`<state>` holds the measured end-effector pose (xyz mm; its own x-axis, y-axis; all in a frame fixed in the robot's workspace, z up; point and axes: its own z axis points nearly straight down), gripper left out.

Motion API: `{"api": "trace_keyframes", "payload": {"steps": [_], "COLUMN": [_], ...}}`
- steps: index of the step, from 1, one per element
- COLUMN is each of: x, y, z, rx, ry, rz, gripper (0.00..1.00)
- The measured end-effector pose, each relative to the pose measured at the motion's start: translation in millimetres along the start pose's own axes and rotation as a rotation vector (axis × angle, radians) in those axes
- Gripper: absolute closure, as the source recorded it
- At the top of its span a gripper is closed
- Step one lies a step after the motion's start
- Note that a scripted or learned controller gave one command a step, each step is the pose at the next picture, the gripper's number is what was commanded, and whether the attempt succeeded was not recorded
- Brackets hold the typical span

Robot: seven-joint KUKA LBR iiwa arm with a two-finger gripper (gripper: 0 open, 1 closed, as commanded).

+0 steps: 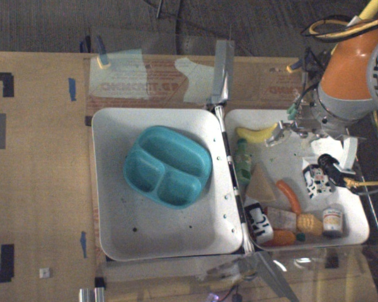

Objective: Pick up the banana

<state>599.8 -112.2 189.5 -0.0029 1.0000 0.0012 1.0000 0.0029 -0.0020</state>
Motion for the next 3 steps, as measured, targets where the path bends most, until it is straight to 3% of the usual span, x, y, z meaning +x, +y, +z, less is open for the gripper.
{"api": "trace_keyframes", "payload": {"steps": [1, 2, 3], "x": [8, 8, 92], "y": [56, 57, 68], "z": [95, 84, 4], "rx": [-0.003, -0.007, -0.004], "ry": [-0.002, -0.004, -0.001], "rz": [-0.08, -0.08, 0.118], "gripper": [0.0, 1.0, 1.0]}}
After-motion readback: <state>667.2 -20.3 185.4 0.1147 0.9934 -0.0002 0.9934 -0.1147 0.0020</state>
